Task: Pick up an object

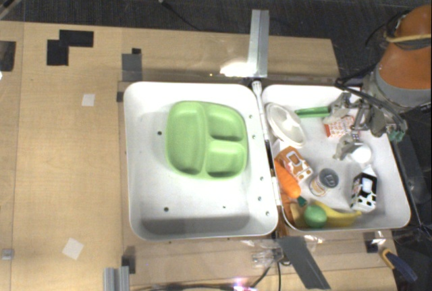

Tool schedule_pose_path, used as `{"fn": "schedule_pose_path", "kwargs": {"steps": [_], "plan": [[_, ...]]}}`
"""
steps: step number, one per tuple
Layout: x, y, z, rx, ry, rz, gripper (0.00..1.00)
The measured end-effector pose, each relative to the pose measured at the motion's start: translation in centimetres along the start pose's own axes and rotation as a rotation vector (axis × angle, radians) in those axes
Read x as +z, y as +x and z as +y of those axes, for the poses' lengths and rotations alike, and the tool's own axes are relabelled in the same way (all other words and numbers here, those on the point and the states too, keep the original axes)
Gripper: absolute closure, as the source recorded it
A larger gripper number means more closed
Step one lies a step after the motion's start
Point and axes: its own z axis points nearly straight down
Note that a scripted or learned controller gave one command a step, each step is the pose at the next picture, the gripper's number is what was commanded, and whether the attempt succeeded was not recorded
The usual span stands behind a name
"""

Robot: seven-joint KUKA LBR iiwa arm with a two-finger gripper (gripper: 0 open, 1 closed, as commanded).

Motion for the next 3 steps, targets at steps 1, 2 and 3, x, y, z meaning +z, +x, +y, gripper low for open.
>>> {"fn": "schedule_pose_path", "kwargs": {"steps": [1, 2, 3], "plan": [[9.9, -3.8, -1.6, 0.039, 0.001, -0.003, 0.0], [9.9, 3.3, -3.4, 0.218, 0.001, 0.002, 0.0], [10.7, -6.4, -6.3, 0.221, 0.003, -0.007, 0.0]]}}
